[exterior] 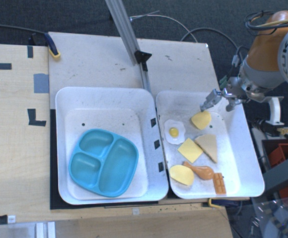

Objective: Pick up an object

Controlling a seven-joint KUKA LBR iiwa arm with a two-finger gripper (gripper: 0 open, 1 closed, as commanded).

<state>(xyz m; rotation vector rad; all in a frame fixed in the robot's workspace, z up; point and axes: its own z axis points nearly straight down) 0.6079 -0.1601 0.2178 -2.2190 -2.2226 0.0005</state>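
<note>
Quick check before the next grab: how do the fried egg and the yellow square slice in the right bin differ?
The fried egg is round, white with a small yellow yolk in its middle; the yellow square slice is four-cornered and plain yellow all over. The egg lies by the right bin's left wall, the slice toward the bin's middle, just below and right of the egg. The gripper is nearer the egg. Both lie flat.

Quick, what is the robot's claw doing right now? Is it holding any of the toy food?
Gripper: open, holding nothing, poised just above the yellow toy food piece at the back of the right bin.
</note>
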